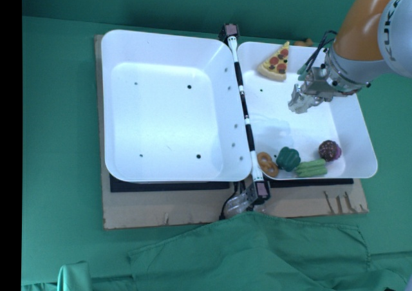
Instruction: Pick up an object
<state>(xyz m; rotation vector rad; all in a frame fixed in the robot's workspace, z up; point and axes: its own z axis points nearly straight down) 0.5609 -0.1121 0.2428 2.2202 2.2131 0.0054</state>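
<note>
Camera view: two white bins, left bin (167,106) and right bin (351,122). Right one holds five toys: one pizza slice (275,62), one pretzel (267,164), one green pepper (288,158), one green pod (311,168), one purple ball (329,150). Whether the gripper (300,104), above its floor, is parted cannot be told.

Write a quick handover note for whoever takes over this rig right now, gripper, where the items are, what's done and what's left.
Gripper: over the right bin, nothing seen between its fingers.
Items, all in the right bin: pizza slice at the far edge; pretzel, green pepper, green pod and dark red ball along the near edge.
Left bin: no items.
Done: nothing picked.
Left: pick up one object.
</note>
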